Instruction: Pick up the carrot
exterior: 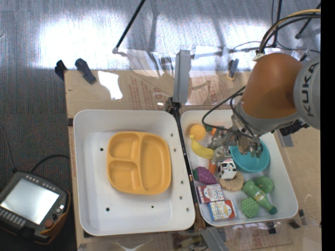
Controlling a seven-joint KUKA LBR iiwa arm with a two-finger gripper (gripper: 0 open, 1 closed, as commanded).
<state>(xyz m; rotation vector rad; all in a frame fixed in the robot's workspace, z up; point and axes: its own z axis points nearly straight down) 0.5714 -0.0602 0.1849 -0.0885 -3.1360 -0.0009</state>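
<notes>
On the counter (131,90), a brown board surface with printed lettering, two shallow white bins sit side by side, both of smooth moulded plastic with rounded corners. The left bin (91,203) has a few small dark holes in its floor and holds a yellow plate (139,162), a matte, rounded rectangle divided into three compartments.

The right bin (285,184) is crowded with toy food. A small round orange (197,130) lies near its upper left corner, with a curved yellow banana (200,149) just below it. The carrot (212,167), showing as a thin orange sliver, sits between the banana and a black-and-white carton (226,168); most of it is hidden by the gripper parts above. A bumpy purple piece (205,175) lies to the carrot's lower left, and a flat tan cookie (231,183) sits under the carton. Two small printed boxes (215,201) rest near the bin's front edge. A glossy green bottle (258,194) lies slanted beside a textured green strawberry shape (249,207). A teal bowl (253,159) sits toward the right.

The gripper (224,146) hangs low over the bin between the banana and the bowl, a cluster of grey metal and cables; I cannot tell its state.
</notes>
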